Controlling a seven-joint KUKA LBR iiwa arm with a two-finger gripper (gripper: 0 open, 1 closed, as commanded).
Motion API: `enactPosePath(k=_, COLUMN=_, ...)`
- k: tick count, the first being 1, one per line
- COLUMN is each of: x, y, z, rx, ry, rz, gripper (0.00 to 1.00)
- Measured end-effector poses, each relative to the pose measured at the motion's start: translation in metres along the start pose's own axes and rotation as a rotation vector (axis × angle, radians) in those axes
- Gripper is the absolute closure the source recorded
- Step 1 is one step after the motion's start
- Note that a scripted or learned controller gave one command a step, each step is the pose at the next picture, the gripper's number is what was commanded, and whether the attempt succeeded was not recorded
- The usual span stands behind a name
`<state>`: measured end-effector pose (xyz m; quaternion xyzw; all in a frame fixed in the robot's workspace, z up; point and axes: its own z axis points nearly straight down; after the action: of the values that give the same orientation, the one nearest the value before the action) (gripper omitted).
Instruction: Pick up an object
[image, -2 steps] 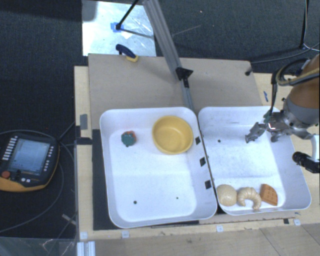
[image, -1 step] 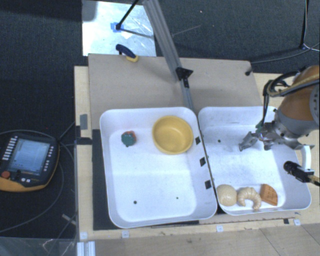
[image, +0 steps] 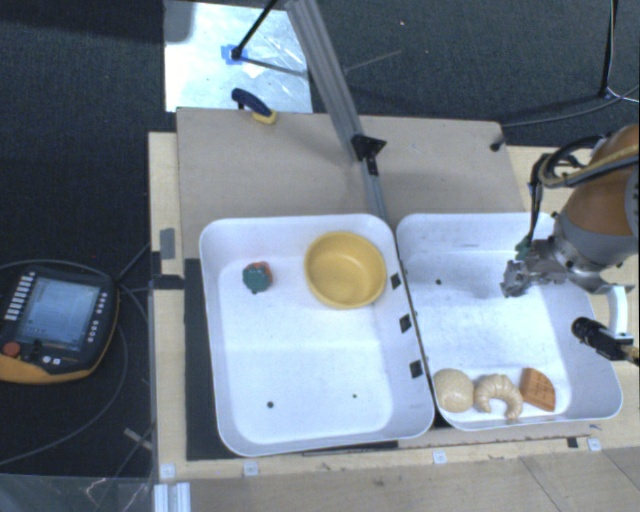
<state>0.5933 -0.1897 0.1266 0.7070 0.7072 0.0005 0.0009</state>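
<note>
While the gripper (image: 512, 282) hung over the right bin (image: 480, 330), too small and dark to show how it was set, the croissant (image: 499, 393) lay lengthwise along the near wall between a round bun (image: 453, 389) and a waffle piece (image: 537, 388).

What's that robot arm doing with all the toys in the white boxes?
The robot arm's gripper hangs over the right bin, holding nothing that I can see. Below it along the near edge lie a bun, a croissant and a waffle piece. The left bin has a yellow bowl and a small green toy.
</note>
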Motion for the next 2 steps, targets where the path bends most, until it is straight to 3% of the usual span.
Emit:
enactPosePath(k=1, x=0.000, y=0.004, z=-0.063, rx=-0.004, ry=-0.001, rz=0.000, gripper=1.00)
enactPosePath(k=2, x=-0.001, y=0.005, z=-0.091, rx=-0.001, ry=0.000, rz=0.000, gripper=1.00)
